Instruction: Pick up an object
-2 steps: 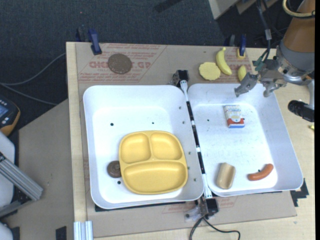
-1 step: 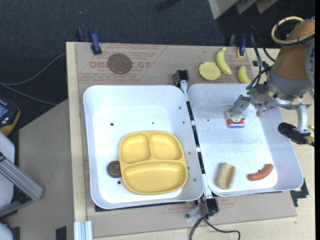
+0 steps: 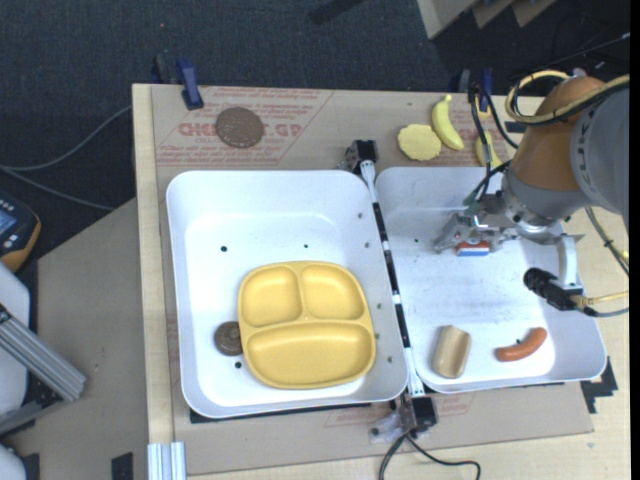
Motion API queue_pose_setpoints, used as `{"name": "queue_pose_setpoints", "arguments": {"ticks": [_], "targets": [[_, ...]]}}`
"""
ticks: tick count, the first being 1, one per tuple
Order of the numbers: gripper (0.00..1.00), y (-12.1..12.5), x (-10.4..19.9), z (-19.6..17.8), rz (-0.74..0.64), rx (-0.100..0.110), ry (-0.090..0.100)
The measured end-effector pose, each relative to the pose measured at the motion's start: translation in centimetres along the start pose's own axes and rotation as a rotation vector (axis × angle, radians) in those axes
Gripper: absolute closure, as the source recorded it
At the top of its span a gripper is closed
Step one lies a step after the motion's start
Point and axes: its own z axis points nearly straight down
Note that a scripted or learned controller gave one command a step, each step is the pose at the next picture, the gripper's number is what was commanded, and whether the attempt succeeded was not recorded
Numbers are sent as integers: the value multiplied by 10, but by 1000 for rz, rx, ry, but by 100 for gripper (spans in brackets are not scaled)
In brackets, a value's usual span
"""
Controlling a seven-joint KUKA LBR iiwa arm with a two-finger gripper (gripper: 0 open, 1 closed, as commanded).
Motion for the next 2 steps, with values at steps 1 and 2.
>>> {"name": "queue_pose_setpoints", "arguments": {"ticks": [1,2], "targets": [[100,2,-1,-15,1,-8,-2],[100,19,87,-112,-9,-19,0]]}}
